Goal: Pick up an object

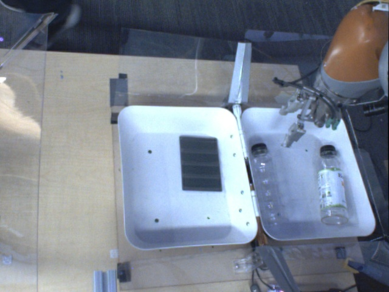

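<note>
1. gripper (296, 126) hangs over the right bin (364, 221) near its far edge; whether it is open or closed cannot be told.
2. labelled clear bottle (332, 186) lies by the right edge.
3. plain clear bottle (265, 181) lies along the left edge.
4. dark ribbed pad (200, 163) lies mid left bin (140, 224).

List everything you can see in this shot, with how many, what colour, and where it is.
Bins: 2, white, side by side on the bench; left bin, right bin.
Dark slab: 1, dark grey, centre of the left bin.
Clear bottle: 1, clear with black cap, lying along the right bin's left wall.
Labelled bottle: 1, clear with pale label and black cap, right side of the right bin.
Bench: 1, light wood.
Arm: 1, orange band visible, upper right.
Gripper: 1, grey, above the right bin's upper part.
</note>
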Tool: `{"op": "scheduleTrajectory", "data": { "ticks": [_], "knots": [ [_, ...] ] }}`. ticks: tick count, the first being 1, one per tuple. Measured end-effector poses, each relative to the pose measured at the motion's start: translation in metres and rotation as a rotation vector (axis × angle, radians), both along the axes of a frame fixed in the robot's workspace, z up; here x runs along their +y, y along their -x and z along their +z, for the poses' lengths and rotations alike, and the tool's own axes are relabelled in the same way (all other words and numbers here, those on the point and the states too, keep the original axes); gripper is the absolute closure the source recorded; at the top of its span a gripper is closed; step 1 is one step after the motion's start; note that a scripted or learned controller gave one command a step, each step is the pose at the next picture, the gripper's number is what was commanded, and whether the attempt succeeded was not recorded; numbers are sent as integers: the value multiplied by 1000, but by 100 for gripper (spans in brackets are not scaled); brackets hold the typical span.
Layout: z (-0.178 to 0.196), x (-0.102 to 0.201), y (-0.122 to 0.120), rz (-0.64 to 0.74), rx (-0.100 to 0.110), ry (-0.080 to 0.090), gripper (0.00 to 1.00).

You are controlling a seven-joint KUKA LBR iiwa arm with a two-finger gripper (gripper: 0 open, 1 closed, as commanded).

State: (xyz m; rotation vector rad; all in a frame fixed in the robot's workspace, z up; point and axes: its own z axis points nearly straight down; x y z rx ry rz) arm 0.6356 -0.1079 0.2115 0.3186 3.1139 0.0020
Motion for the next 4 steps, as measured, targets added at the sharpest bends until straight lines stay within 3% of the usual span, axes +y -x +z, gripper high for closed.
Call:
{"op": "scheduleTrajectory", "data": {
  "ticks": [1,2,3,4],
  "knots": [
    [-66,-79,6,-238,4,-1,0],
    [-118,-1,-4,-270,0,-1,0],
    [-119,4,-18,-381,3,23,0],
    [-2,32,16,36,-1,0,0]
  ]
}}
